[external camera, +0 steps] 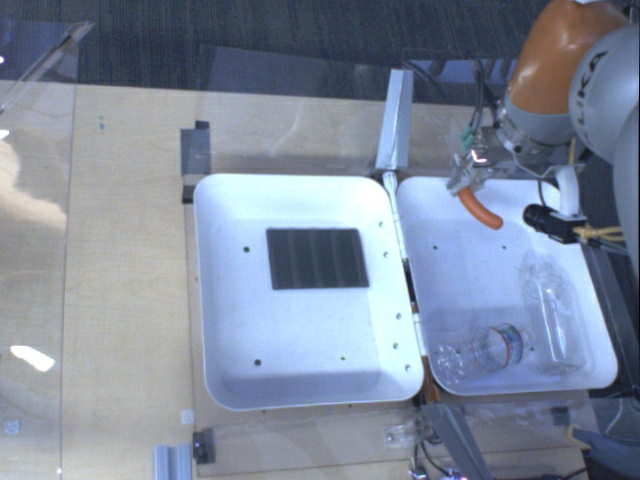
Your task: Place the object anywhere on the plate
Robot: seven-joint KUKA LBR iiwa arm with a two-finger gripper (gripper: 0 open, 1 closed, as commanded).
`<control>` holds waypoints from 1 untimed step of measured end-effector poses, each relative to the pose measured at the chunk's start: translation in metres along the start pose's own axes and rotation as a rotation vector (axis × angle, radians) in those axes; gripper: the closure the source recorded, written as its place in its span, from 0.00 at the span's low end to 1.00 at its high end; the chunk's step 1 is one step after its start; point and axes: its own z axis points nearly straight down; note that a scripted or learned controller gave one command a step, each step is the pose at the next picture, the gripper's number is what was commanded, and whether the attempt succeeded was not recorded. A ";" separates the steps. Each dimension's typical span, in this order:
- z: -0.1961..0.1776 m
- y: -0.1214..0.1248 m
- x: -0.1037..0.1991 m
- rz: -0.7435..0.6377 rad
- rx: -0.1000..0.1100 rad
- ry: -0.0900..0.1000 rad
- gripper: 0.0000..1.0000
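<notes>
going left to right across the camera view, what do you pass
dark plate in the left bin → lying plastic bottle → second clear bottle; higher up, the gripper with an orange object

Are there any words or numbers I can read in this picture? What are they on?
"KU": letters running down the grey robot arm; the rest of the word is cut off.
The label band on the lying clear bottle: too blurred to read.
Nothing readable on the bins or the dark plate.
</notes>
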 end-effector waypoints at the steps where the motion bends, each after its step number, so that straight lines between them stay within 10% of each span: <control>1: -0.052 0.011 0.080 0.036 0.000 0.002 1.00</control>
